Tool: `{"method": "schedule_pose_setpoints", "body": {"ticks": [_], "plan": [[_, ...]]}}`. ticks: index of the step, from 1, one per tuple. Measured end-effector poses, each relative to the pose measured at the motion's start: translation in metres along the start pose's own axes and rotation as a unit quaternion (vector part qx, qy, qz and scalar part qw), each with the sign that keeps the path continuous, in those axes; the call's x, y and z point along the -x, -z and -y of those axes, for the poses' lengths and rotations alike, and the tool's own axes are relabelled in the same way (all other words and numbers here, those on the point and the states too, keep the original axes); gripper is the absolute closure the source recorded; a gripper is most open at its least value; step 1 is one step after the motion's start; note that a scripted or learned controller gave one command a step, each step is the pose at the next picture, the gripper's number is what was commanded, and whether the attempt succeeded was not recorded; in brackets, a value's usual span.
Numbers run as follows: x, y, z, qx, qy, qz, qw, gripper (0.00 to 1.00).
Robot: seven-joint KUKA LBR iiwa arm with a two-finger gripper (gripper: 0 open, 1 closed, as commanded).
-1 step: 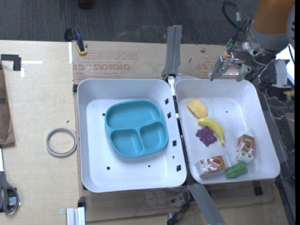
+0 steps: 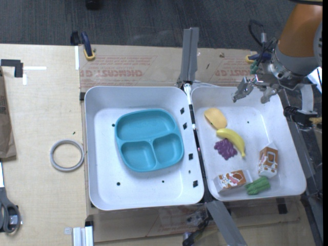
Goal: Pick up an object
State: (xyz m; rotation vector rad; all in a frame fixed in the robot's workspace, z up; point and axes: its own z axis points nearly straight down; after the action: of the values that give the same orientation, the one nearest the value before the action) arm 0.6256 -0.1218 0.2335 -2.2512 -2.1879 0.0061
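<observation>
The right bin [image 2: 287, 152] holds several toy foods: a yellow lemon-like piece [image 2: 216, 118], a banana [image 2: 232, 139], purple grapes [image 2: 225, 148], a small carton [image 2: 268, 161], a flat box [image 2: 232, 181] and a green vegetable [image 2: 258, 185]. My gripper [image 2: 253, 90] hangs over the bin's far edge, above and right of the lemon piece. Its two fingers [image 2: 242, 91] stand apart with nothing between them.
The left bin [image 2: 97, 152] holds a blue divided plate [image 2: 149, 139]. A grey ring [image 2: 67, 155] lies on the bench to the left, scissors [image 2: 7, 215] at the bottom left. A grey post [image 2: 189, 55] rises between the bins at the back.
</observation>
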Motion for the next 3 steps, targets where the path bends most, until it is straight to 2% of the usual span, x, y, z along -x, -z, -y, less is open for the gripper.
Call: {"method": "schedule_pose_setpoints", "body": {"ticks": [1, 2, 3], "plan": [[-0.027, -0.092, 0.028, -0.001, 0.003, 0.0, 1.0, 0.0], [-0.018, -0.144, 0.046, 0.0, -0.061, -0.001, 0.9982, 0.0], [-0.017, -0.136, 0.046, -0.001, -0.063, -0.001, 0.998, 1.0]]}}
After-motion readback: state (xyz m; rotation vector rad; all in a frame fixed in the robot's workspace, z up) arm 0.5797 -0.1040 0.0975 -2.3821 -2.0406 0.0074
